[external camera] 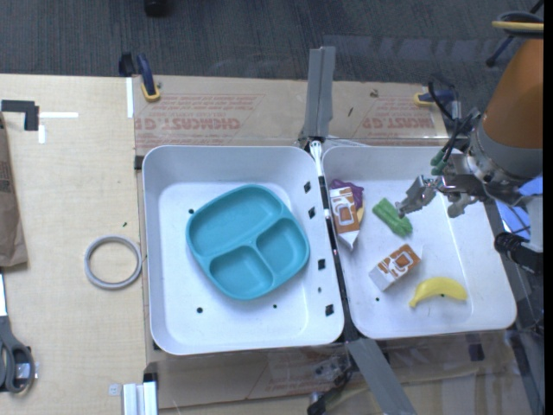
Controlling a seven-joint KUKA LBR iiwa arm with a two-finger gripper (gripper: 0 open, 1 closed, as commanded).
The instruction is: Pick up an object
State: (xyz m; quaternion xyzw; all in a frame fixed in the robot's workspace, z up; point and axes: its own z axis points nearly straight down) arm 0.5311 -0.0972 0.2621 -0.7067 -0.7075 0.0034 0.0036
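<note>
The right bin (484, 314) holds a purple and orange snack packet (346, 210) by its left wall, a green block (391, 216), a small orange and white carton (395, 266) and a yellow banana (438, 290). My gripper (436, 201) hangs over the upper right part of this bin, just right of the green block. It is open, with nothing between its fingers. One fingertip (411, 201) points down toward the green block's right end. A teal divided plate (249, 240) lies in the left bin (164, 232).
On the bench left of the bins lie a grey tape ring (113, 261), scissors (13, 361) and a brown bag (10, 206). A grey divider post (320, 93) rises between the bins at the back. Clamps (147, 80) sit on the cardboard behind.
</note>
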